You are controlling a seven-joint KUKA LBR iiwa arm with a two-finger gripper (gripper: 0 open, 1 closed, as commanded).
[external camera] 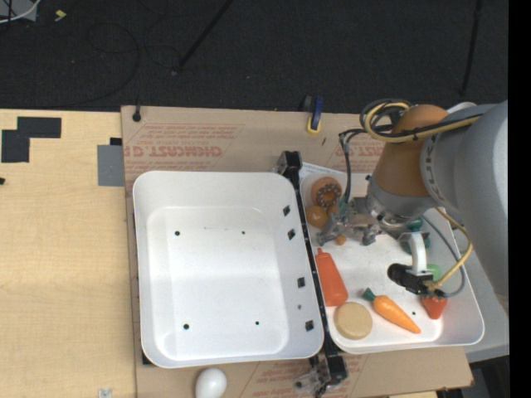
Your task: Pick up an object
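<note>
The end effector [353, 229], its grip state impossible to tell, is hovering by the donut [326, 194], needing a centered descent.

Even, bright overhead light; the white bins [158, 222] look slightly washed out, shadows soft, background dark, whole picture mildly grainy.

Cardboard sheet [207, 143], far strip behind the left bin: red printed lettering, upside down and mirrored from this angle, too faint to read for certain.
Cardboard sheet, near edge below the bins: more red print, unreadable.
Other things: no readable text.
</note>
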